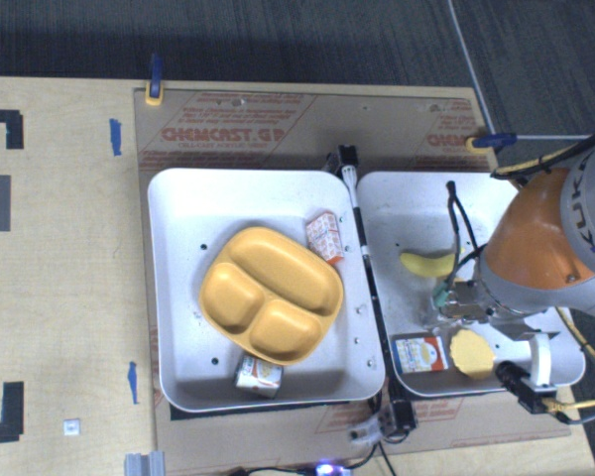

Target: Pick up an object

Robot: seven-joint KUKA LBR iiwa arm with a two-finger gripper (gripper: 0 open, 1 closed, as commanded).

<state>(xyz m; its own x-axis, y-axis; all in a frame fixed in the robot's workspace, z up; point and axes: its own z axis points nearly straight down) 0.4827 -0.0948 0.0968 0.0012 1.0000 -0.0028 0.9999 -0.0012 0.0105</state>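
Within the right-hand shallow white bin [377,266], the grey arm's jaws [456,303] are hovering between three candidates: a curved yellow plastic banana [426,263] just behind, a round yellow disc [470,353] just in front, and a flat red-and-white packet [419,354] beside the disc. The banana's long axis is running left-right. Jaw opening: cannot tell.

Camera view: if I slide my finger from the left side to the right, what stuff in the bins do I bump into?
Yellow divided tray in the left bin → small red-and-white packet → red-and-white box in the right bin → banana → round yellow piece.
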